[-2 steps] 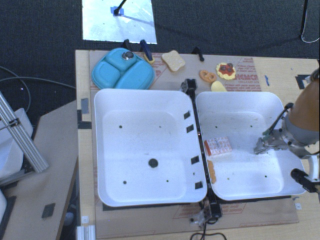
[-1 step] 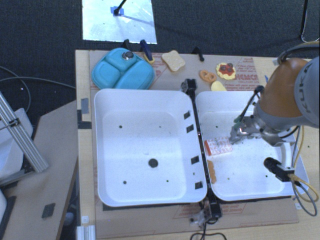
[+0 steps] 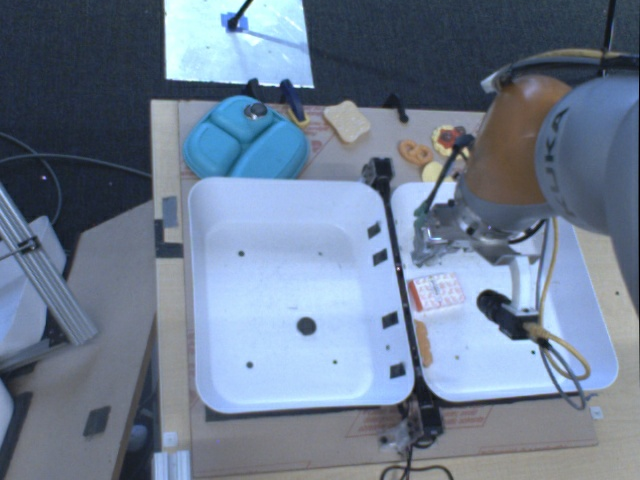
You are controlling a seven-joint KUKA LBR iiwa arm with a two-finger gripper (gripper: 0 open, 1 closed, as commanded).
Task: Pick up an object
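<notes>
Nearest me, in the right bin [image 3: 590,358], I see a small orange piece [image 3: 424,344] by the divider and, just beyond it, a white packet with red print [image 3: 437,293] — my likeliest target. The end effector [image 3: 432,245] hangs right above the packet's far edge, low in the bin, presumably lined up for a grab; I cannot tell its state from here. The left bin [image 3: 215,268] holds one dark disc [image 3: 306,325]. Farther back on the counter [image 3: 170,158] sit a blue tray [image 3: 247,140] and a toast slice [image 3: 347,121] — out of play.
</notes>
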